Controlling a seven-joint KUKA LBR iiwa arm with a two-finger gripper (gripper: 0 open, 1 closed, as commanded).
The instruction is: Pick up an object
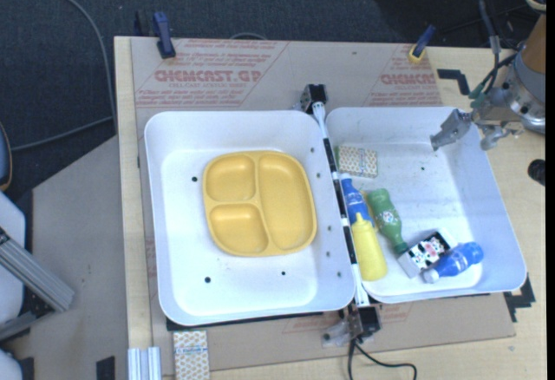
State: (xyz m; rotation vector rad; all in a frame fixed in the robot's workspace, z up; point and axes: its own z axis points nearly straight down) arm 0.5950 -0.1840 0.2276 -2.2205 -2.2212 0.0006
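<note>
While hanging over the far right part of the right bin (pixel 486 196), grips nothing. Gripper (pixel 468 134) there on the grey arm (pixel 529 88), jaws spread apart, only bare white bin floor beneath the gap. Well apart from it, toward the near left of the same bin, a cluster of things to pick. Against the left wall, a blue tube (pixel 350 197) lying lengthwise, with a yellow bottle (pixel 369 253) just beyond its near end. Just beside these, a green bottle (pixel 384 218), lying at a slant and touching or nearly touching the yellow one. Farther up by the same wall, a small patterned packet (pixel 356 161), flat on the floor. Near the front rim, a small black-and-white item (pixel 427 252), too small to name, and touching it on the right a blue bottle (pixel 456 259) on its side. In the left bin (pixel 173 144), a yellow divided plate (pixel 258 200) with three compartments, lying flat in the middle. Under both bins, a bench (pixel 260 66) with red lettering, with a blue clamp (pixel 162 33) at its far left edge and another clamp (pixel 422 42) at its far right.
</note>
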